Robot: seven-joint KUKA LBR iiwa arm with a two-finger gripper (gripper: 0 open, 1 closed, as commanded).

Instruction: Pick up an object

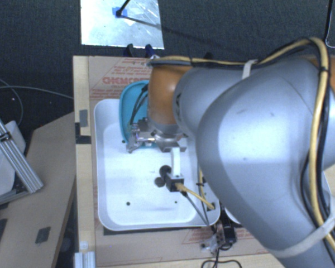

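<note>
The gripper hangs low over the white bin, toward the bin's far end. The grey arm and its orange band cross above the bin's right side. The one candidate for lifting that I can make out is a teal curved object, perhaps a shell-like cup or scoop, which sits at the bin's far end close to the back wall. It lies just beyond the gripper and a little toward the bin's left side. Its near edge seems to meet the metal of the gripper, but I cannot tell whether the two touch. The object's visible edge runs lengthwise from the bin's far wall toward the bin's middle, bowed out to the bin's left. The wrist hides the gripper's working end, so I cannot tell whether it is apart, together or clamped on anything. In my judgement the coming move turns on a short shift toward the bin's far-left corner, approaching across that bowed edge rather than along it.
</note>
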